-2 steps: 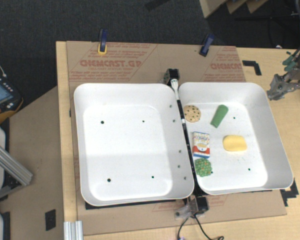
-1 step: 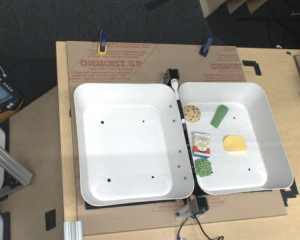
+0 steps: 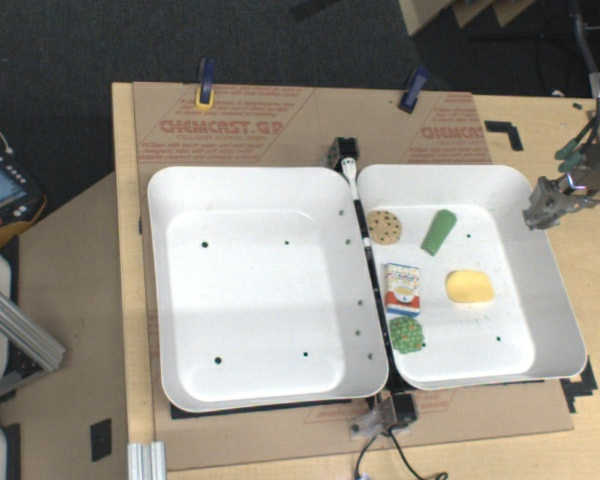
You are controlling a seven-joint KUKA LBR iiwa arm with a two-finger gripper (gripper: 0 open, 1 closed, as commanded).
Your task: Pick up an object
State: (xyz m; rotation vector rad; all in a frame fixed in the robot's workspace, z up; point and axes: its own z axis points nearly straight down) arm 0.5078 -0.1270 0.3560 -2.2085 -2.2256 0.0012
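Note:
The right bin (image 3: 540, 353) holds several small objects. A round brown cookie (image 3: 384, 226) lies near its left wall. To the right of the cookie rests a green cylinder (image 3: 439, 232), tilted. A yellow lump (image 3: 469, 287) sits in the middle. A small white carton with red and blue print (image 3: 402, 288) lies beside the divider, and a green bumpy piece (image 3: 407, 334) lies just below it. My gripper (image 3: 543, 206) hangs at the bin's upper right rim, apart from all the objects and holding nothing that I can see.
The left bin (image 3: 165, 268) stands beside the right one on a cardboard sheet (image 3: 280, 118). Two blue clamps (image 3: 205, 83) (image 3: 413, 88) pin the sheet's far edge. A black bracket (image 3: 342, 153) sits between the bins at the back.

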